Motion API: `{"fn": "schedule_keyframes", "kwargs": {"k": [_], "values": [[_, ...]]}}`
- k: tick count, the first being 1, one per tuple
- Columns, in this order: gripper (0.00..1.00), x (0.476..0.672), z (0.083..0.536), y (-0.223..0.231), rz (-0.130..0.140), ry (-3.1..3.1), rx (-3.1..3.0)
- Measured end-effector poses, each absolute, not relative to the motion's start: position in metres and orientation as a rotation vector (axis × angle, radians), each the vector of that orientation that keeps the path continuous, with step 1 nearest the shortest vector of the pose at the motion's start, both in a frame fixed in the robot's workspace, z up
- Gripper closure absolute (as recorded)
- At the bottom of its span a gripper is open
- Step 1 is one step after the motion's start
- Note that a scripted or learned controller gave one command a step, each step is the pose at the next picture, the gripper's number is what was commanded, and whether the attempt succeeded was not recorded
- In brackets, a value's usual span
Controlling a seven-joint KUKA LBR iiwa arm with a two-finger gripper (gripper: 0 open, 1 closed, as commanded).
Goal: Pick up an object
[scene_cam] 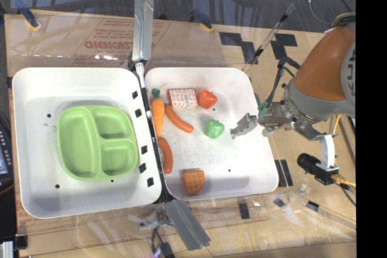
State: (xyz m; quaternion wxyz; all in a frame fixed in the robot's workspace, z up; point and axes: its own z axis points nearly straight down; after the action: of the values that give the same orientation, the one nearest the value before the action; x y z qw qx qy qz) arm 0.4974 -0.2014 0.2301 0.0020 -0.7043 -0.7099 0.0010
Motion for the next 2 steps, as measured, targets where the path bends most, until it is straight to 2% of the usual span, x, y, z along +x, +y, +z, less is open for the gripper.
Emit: {"fn": "schedule_keyframes", "kwargs": {"k": [1, 2], "values": [[0.00, 0.511, 0.210, -0.209, 0.003, -2.144, -2.291], [0.00, 0.558, 0.112, -0.163, 0.007, -2.245, -2.188]]}}
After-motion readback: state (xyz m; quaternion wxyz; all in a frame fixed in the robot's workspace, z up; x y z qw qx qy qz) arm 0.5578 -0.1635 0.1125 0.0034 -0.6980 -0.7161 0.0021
